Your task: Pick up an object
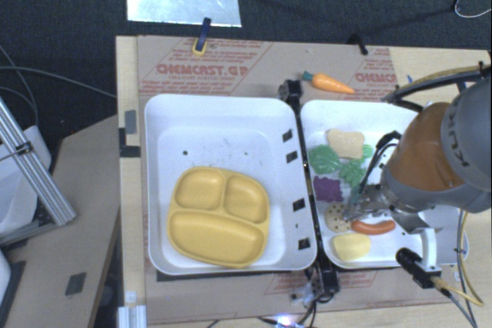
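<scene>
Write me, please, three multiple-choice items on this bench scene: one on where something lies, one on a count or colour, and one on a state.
1. Where does the toy carrot lie?
A. In the yellow tray
B. On the cardboard behind the right bin
C. In the left bin

2. How many compartments does the yellow tray have?
A. Two
B. Three
C. Five

3. How does the yellow tray sit?
A. Flat in the left bin, open side up
B. Upside down in the right bin
C. Leaning on edge against the arm

Answers:
1 B: the carrot rests outside the bins, just past the right bin's far rim.
2 B: two small wells sit above one long well.
3 A: its wells face up and it lies level on the left bin's floor.
</scene>
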`<state>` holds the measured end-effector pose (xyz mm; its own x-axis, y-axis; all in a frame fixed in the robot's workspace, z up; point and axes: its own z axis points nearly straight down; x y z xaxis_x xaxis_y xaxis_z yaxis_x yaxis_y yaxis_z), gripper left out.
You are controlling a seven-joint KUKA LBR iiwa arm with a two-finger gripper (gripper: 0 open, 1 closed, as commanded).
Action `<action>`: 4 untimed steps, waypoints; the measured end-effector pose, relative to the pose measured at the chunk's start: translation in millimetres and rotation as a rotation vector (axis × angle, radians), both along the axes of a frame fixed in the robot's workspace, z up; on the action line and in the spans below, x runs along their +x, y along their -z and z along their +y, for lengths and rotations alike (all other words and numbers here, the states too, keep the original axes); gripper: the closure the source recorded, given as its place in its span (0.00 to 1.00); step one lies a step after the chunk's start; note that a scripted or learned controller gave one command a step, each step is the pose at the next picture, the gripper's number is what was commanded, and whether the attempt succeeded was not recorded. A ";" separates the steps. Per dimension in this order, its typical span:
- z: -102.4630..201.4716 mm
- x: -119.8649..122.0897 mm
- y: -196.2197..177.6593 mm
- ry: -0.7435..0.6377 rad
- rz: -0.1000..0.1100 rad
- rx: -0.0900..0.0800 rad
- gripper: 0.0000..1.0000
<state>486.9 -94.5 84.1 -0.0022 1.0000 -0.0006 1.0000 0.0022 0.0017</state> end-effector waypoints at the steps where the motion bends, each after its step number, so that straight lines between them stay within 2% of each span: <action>1: 73.4 58.5 -106.6 -0.012 -0.013 0.002 1.00; 2: 168.3 14.1 -111.7 -0.011 0.003 0.004 1.00; 4: 162.5 17.7 -132.3 -0.013 -0.002 0.002 1.00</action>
<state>504.7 68.0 216.4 -0.0155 0.9999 0.0015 0.9999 0.0155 0.0036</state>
